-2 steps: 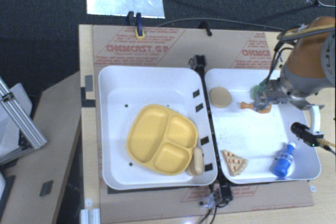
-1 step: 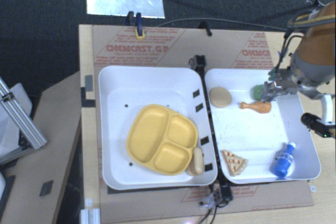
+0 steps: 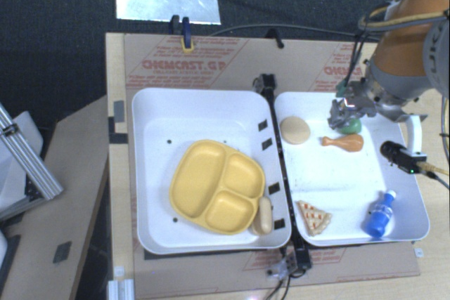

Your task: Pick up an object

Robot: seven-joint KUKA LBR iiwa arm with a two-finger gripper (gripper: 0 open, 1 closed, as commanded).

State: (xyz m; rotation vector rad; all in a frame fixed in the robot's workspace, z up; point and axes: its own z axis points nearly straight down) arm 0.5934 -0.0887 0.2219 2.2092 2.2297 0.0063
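Hanging low in the right bin (image 3: 415, 221), gripper (image 3: 343, 114), right on a green thing (image 3: 351, 126); cannot tell if clamped on it. Just beside: a toy chicken leg (image 3: 344, 143) and a round bun (image 3: 295, 130). Nothing lifted yet, by the look of it. Still to do: grab, then lift.

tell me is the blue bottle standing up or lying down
Lying down. The blue bottle rests on its side on the floor of the right bin, white cap toward the far side, near the bin's front right corner.
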